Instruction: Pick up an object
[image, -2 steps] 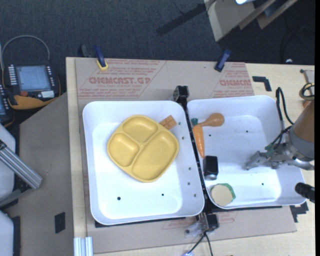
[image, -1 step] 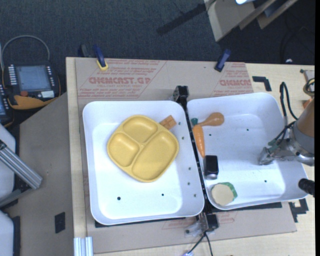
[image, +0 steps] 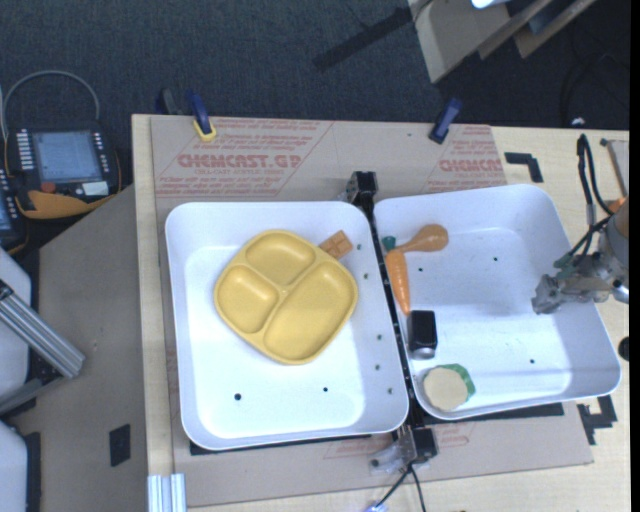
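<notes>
Scanning the right bin (image: 520, 215) first: hugging the left wall in a line, carrot (image: 399, 282), black block (image: 423, 332) and round tan disc (image: 447, 388), with a tan spoon-shaped piece (image: 428, 238) lying near the back corner just beside the carrot's top. Leaving wide bare floor through the middle and toward the right wall.

Moving over to the left bin (image: 200, 380): taking up the centre there, a yellow divided plate (image: 287, 296), touching a small brown block (image: 336, 243) at its upper right rim, and leaving open white floor along the front and left edges.

Reading red print on the cardboard sheet (image: 300, 150) under both bins: "CHEMCAST GP", twice, partly cut off by the bins.

Reaching in from the right, hanging over the right bin's right wall, gripper (image: 550, 294) pointing leftward, well apart from every object. Not managing to tell whether spread or pressed together; too blurred.
</notes>
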